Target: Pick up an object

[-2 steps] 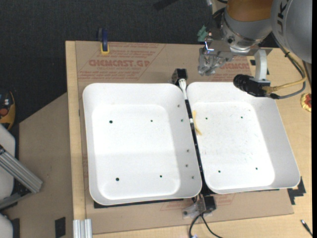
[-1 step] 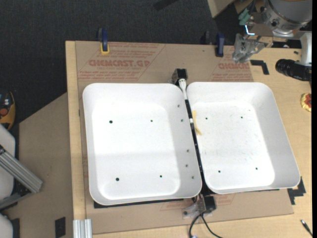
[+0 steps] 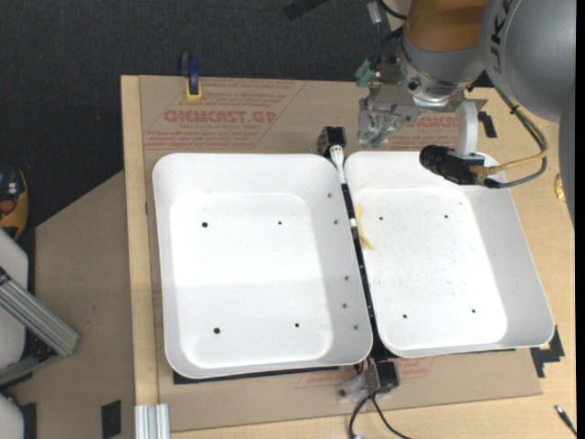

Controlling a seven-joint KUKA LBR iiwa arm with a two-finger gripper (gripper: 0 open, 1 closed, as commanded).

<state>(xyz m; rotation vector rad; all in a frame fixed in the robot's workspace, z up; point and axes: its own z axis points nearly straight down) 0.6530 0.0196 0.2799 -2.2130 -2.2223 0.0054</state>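
The end effector [image 3: 379,128] is hovering beyond the right bin [image 3: 512,245], grip state unclear, while a thin yellowish scrap [image 3: 363,230], probably light and flimsy, is lying near that bin's left wall, best pinched mid-length.

Two white bins [image 3: 247,245] with dark dots, tan bench [image 3: 228,117] with red lettering, grey-and-orange arm [image 3: 457,16].

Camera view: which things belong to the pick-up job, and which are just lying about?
Job: gripper; yellow scrap; right bin.
Lying about: left bin; blue clamp; cardboard.
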